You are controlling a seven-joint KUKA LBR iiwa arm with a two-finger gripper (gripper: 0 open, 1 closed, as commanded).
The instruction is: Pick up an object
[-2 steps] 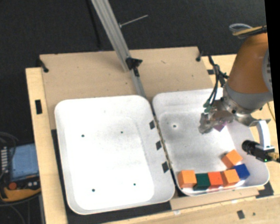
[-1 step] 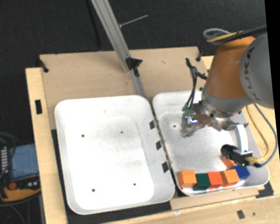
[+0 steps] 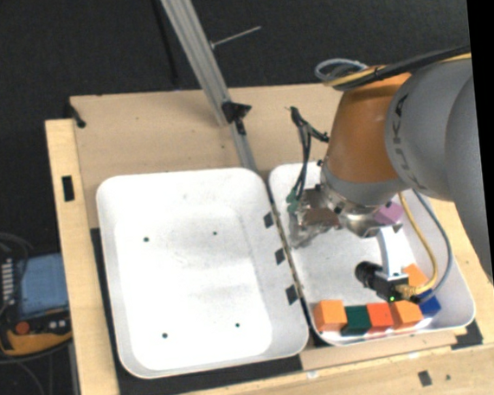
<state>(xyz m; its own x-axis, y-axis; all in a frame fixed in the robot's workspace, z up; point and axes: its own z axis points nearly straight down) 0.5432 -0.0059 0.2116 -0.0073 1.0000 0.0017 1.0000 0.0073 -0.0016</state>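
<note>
My gripper [image 3: 304,223] hangs low over the right bin [image 3: 454,316], close to its left wall, with the grey and orange arm [image 3: 372,145] covering the bin's far half. A row of blocks lies along the near wall: an orange block [image 3: 330,313], a dark green block [image 3: 359,319], a red-orange block [image 3: 380,314], another orange block [image 3: 406,312] and a blue block [image 3: 428,304]. A purple piece [image 3: 391,214] peeks out from under the wrist. The blocks lie well toward the front of the gripper, apart from it.
The left bin [image 3: 189,267] sits beside the right one, their walls meeting near the gripper. A metal rail [image 3: 204,66] slants up from the bins' far junction. Cables and a blue device [image 3: 38,286] lie off the bench at left.
</note>
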